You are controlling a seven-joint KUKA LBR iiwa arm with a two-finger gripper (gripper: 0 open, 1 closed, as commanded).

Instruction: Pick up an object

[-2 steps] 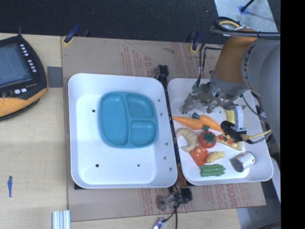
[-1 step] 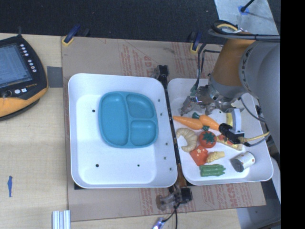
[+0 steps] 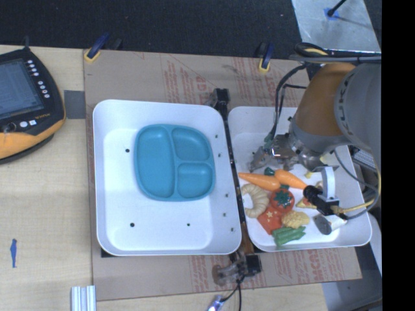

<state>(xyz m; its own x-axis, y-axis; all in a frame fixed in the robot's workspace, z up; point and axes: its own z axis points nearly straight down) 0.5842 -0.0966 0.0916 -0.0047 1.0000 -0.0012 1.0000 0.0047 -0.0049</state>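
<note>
Camera view: your arm (image 3: 337, 109) reaches into the right bin (image 3: 256, 118) from the right, and the gripper (image 3: 271, 153) sits low over the bin's upper middle, just above the toy carrot (image 3: 271, 180). Its state you cannot tell from here. The carrot lies across the bin's pile, with a red toy (image 3: 277, 214), corn (image 3: 293, 220) and a green piece (image 3: 286, 236) below it. In the left bin (image 3: 117, 232), a blue divided plate (image 3: 174, 162) rests near the middle.
</note>
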